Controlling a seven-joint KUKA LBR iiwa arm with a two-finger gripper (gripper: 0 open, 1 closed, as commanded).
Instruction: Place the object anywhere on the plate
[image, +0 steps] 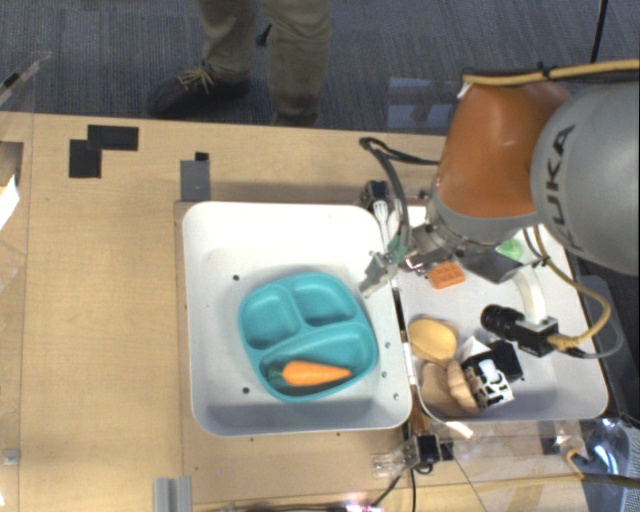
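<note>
- Carrot lies in the near compartment of the teal plate, inside the left bin.
- Jaws hang over the wall between the two bins; spread or pressed together, I cannot tell.
- Right bin holds a yellow lump and an orange block.

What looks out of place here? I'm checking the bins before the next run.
Nothing stands out. The carrot lies whole in the teal plate's large compartment, and the plate sits flat in the left bin.
</note>
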